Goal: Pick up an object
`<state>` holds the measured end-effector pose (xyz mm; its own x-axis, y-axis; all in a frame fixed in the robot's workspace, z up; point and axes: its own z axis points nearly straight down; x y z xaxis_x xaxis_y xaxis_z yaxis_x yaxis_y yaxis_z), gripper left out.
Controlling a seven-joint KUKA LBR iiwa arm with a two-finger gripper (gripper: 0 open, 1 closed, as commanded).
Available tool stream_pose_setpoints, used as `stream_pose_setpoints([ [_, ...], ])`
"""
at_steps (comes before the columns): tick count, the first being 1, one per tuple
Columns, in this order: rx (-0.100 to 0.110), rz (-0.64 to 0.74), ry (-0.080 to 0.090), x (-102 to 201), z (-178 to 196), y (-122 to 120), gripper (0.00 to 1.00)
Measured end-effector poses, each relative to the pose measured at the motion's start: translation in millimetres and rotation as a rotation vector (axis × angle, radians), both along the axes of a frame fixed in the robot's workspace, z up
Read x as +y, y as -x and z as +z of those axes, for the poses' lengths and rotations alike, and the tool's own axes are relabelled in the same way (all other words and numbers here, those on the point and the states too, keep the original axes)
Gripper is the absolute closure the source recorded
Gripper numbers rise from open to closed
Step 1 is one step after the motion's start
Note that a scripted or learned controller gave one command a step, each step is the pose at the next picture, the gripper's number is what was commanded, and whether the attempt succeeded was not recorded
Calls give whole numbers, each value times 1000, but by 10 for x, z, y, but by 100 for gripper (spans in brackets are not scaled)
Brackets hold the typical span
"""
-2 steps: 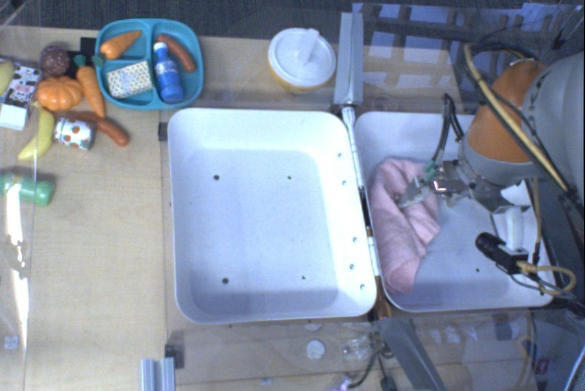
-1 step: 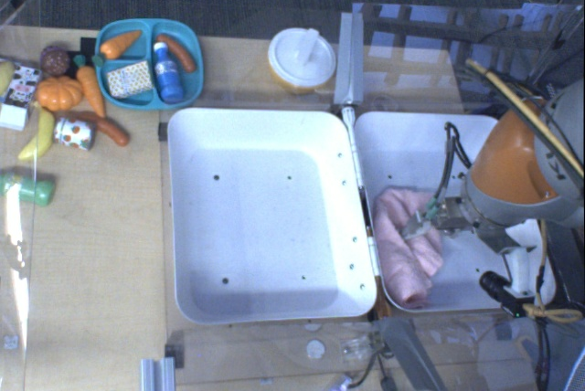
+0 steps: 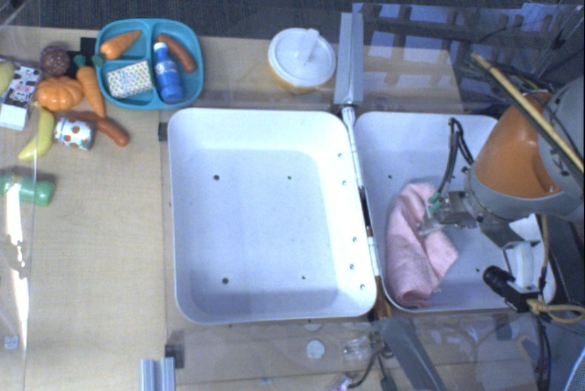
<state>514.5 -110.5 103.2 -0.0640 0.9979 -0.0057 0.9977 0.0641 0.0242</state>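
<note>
A crumpled pink cloth lies in the right bin, along its left side toward the front. My gripper comes in from the right and is down at the cloth's right edge, touching or pressing into the fabric. Folds of the cloth and the wrist body hide the tips. The orange band of the arm rises just behind it.
The left bin sits beside the right one. On the bench at back left, a teal divided plate holds toy food, with more toys scattered nearby. A white lidded container stands behind the bins.
</note>
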Motion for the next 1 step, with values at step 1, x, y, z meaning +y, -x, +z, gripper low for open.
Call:
stream_pose_setpoints([
  [1, 20, 362, 1, 482, 821, -520, 100],
])
